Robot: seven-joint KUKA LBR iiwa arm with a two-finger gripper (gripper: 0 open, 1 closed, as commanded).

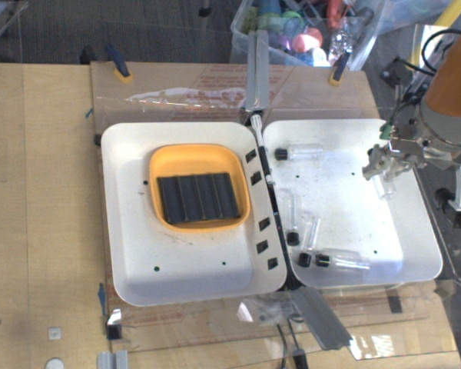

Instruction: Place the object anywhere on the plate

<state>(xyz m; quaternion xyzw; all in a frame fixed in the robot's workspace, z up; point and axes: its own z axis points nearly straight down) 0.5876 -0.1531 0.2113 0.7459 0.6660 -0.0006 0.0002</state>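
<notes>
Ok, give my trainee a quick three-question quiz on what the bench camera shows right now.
1. True or false: the dark ridged rectangular block lies on the orange squarish plate.
2. Which bin holds the clear plastic vials with black caps? A) left white bin B) right white bin C) both
3. Fill in: the end effector hangs over the ____ bin, near its far right corner.

Key: 1 true; 2 B; 3 right.
</notes>
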